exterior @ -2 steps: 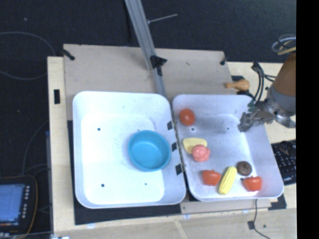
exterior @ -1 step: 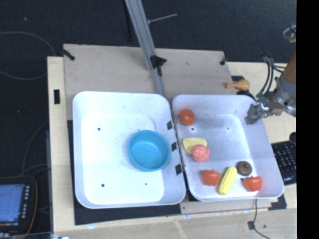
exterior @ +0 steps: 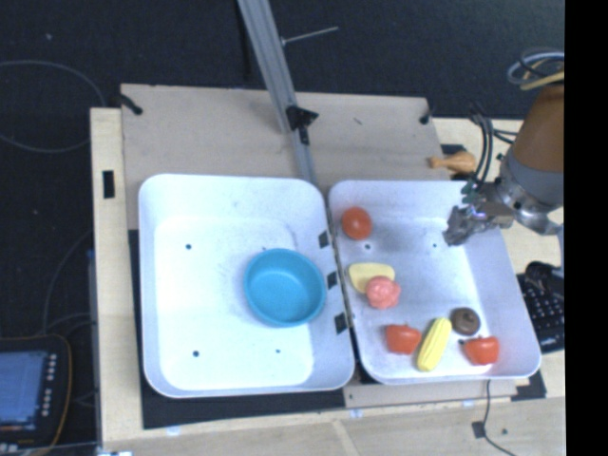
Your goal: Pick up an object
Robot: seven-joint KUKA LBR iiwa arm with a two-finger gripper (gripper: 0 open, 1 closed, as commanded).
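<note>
**Small toy foods waiting in the right bin**

From my console, the gripper [exterior: 463, 224] hovers over the right bin [exterior: 418, 202], at its upper right corner; I cannot tell how its jaws stand. The pieces lie below: a corn cob [exterior: 434, 343] between two red pieces, a pink lump [exterior: 384, 294], an orange-red ball [exterior: 356, 223]. I judge them light, smooth plastic, likely slippery. I'd take the corn across its narrow middle.

One fixed camera looks down at a slant from above the bench [exterior: 237, 131], taking in both white bins [exterior: 171, 255] fully.
</note>
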